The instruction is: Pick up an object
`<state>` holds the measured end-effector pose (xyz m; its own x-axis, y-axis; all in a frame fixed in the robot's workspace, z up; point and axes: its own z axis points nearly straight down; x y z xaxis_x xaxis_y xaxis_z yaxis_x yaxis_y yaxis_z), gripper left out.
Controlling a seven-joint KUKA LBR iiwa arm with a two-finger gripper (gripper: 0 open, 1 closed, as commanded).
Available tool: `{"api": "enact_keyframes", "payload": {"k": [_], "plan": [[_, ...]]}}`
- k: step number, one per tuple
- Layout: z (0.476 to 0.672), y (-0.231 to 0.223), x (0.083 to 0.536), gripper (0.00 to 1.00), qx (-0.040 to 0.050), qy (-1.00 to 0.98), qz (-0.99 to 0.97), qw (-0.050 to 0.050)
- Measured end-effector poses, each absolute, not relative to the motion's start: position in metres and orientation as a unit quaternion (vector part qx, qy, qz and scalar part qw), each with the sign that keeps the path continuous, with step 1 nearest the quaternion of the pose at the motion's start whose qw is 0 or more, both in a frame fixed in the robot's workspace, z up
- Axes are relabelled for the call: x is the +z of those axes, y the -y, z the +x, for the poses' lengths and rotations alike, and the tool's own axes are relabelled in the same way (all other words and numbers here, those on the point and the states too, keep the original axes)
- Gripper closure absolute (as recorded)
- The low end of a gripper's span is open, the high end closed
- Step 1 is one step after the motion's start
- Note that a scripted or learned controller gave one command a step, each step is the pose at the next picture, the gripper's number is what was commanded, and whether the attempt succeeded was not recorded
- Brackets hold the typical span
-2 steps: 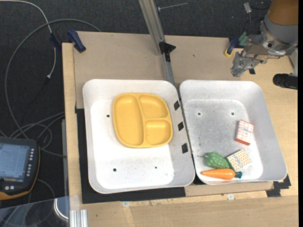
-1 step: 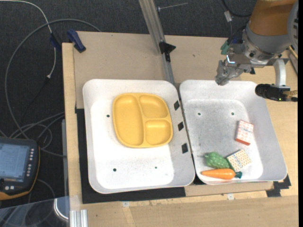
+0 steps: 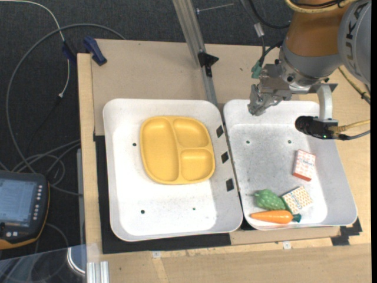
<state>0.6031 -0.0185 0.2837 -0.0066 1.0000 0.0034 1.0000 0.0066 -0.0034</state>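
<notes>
My gripper (image 3: 257, 106) hangs over the far left corner of the right bin (image 3: 259, 152), well above its floor, with nothing visible between its fingers. Along that bin's near side lie an orange carrot (image 3: 271, 217), a green vegetable (image 3: 269, 200) just behind it, and a small patterned box (image 3: 298, 199) to their right. A red and white carton (image 3: 304, 164) rests further back near the right wall. All these objects are far from the gripper, toward the front of the bin.
A yellow divided plate (image 3: 176, 149) sits in the left bin (image 3: 123, 175). A metal pole (image 3: 189, 22) rises behind the bins, between them. A black camera unit (image 3: 313, 126) juts from the wrist over the right bin. Cables and a teach pendant (image 3: 20, 208) lie off the bench at left.
</notes>
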Motion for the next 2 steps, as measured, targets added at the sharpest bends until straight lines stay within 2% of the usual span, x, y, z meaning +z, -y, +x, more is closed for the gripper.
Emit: {"api": "enact_keyframes", "payload": {"k": [2], "plan": [[0.553,-0.066,0.259,1.00,0.0011,0.709,-0.705,0.003]]}}
